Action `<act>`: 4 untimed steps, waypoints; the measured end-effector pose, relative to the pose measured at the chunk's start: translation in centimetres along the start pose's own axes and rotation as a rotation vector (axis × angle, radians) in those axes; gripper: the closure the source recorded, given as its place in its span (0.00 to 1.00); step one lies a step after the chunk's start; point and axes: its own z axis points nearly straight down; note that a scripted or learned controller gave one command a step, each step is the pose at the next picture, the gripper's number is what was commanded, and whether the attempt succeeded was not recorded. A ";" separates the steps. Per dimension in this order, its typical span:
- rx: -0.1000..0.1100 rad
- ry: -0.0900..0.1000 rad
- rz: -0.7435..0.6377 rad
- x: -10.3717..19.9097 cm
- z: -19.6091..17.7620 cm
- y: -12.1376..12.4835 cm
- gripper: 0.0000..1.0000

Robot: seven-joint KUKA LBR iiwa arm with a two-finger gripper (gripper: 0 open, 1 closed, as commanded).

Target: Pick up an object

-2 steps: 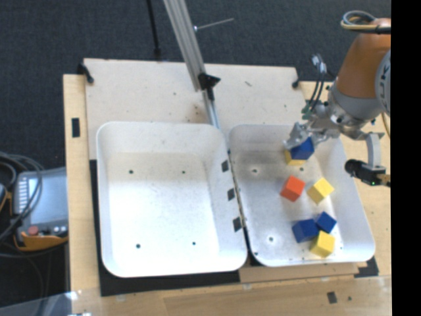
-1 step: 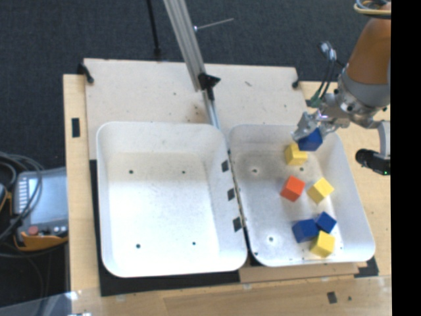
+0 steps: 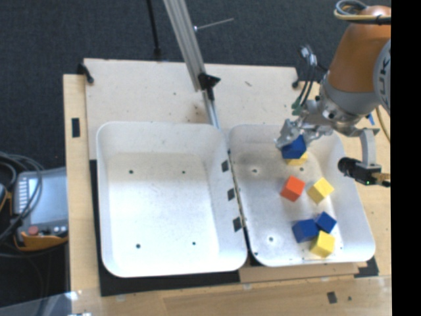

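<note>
Blue cube (image 3: 293, 146) clamped in metal tool (image 3: 291, 139), over smooth white right bin (image 3: 263, 176)

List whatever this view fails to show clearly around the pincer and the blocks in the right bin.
- Pincer: in the camera view the wrist above covers its tips, so its state is unclear.
- Blue block: partly under the pincer; held or just touched cannot be told.
- Yellow piece beneath it: mostly covered by the blue block.
- Arm: cut off by the view's right side.
</note>
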 end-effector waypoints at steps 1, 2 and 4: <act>0.002 -0.001 0.002 3.7 0.9 -1.9 1.00; 0.003 -0.001 0.001 9.0 2.2 -3.8 1.00; 0.003 -0.001 0.000 17.3 3.7 -7.9 1.00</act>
